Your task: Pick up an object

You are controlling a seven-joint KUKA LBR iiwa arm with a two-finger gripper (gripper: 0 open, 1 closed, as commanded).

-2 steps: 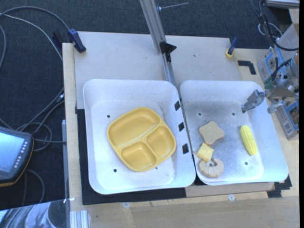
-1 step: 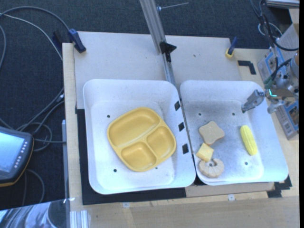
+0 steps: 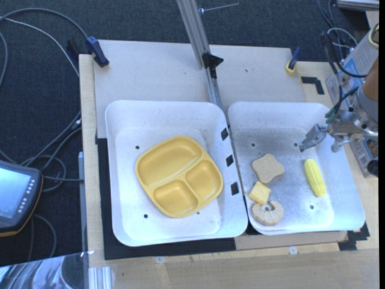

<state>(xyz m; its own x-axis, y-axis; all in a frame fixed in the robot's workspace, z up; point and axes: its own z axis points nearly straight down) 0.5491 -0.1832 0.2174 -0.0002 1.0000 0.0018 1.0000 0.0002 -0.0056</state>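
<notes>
Looked like a robotics lab setup, not anybody's kitchen. Everything sat on a pale wooden bench [image 3: 150, 71] with blue clamps [image 3: 96, 50] gripping its far edge and black tape marks near its corners. Loose black cables [image 3: 36, 71] trailed over dark carpet to the left of the bench, and a handheld control pad with a lit screen [image 3: 15, 197] lay down there too. A metal rail [image 3: 192, 20] rose from the bench's far side. The two white bins [image 3: 120, 116] on the bench held plastic toy food [image 3: 267, 168] and a yellow divided tray [image 3: 178, 176], test props basically.
</notes>
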